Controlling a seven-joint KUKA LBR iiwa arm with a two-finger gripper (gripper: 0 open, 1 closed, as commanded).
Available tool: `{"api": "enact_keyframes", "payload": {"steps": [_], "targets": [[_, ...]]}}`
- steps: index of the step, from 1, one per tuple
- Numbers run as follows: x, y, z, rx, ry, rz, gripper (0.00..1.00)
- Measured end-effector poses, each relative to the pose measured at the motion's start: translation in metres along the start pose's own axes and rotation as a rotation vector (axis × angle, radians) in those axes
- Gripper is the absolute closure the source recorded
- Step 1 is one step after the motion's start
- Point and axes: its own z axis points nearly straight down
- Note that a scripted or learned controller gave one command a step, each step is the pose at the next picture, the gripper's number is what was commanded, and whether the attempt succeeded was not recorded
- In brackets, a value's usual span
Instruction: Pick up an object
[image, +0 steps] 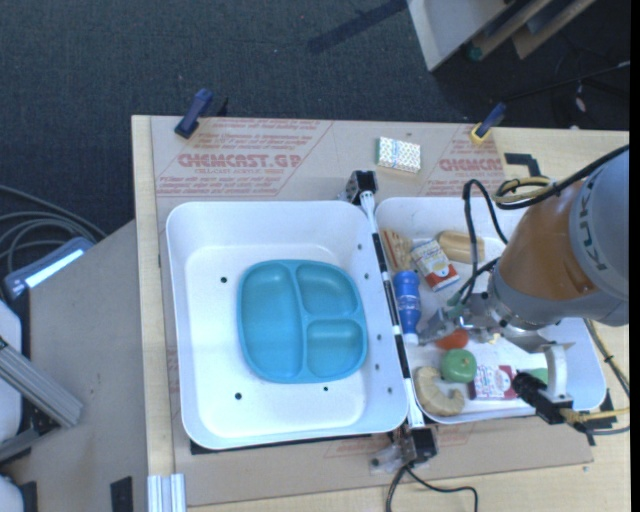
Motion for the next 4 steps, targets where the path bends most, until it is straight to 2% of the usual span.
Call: {"api": "enact_keyframes", "payload": {"steps": [2,4], "targets": [[0.004,-0.013,-0.001,-0.002,-0.005,0.004,0.0],[0.004,-0.028,0.0,0.003,0.001,0.0,0.0]]}}
